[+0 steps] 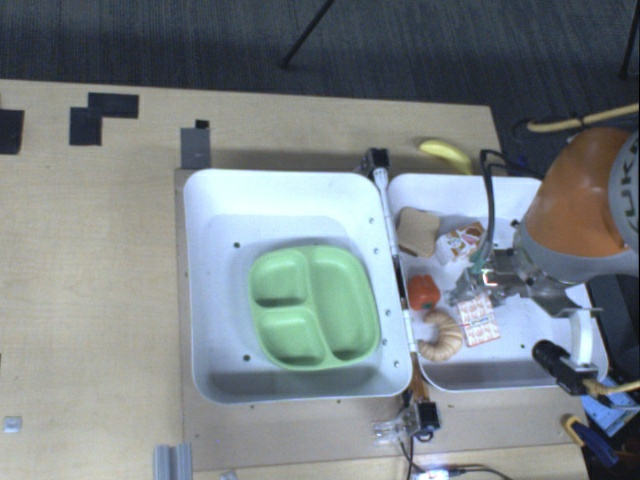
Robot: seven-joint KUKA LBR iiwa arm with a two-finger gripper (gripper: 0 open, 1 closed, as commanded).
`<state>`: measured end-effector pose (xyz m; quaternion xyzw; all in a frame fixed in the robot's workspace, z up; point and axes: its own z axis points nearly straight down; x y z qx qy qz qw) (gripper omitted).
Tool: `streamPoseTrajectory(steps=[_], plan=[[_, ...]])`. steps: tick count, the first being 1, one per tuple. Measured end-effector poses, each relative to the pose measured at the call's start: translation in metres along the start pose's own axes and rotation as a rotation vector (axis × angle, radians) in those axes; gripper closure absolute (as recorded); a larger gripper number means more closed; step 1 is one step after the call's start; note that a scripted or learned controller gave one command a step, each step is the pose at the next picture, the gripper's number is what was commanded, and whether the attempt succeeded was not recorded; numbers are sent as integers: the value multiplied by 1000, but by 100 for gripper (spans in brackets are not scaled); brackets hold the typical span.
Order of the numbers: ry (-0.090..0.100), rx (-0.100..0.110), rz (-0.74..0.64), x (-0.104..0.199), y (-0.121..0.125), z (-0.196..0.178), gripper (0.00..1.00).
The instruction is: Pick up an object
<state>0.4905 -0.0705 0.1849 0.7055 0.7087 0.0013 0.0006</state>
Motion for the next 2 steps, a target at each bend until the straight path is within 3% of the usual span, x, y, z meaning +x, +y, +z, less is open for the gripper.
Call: streamPoseTrajectory(steps=[1,2], plan=[[0,1,-1,50,58,1,100],[1,2,-2,71,-3,-34,100]])
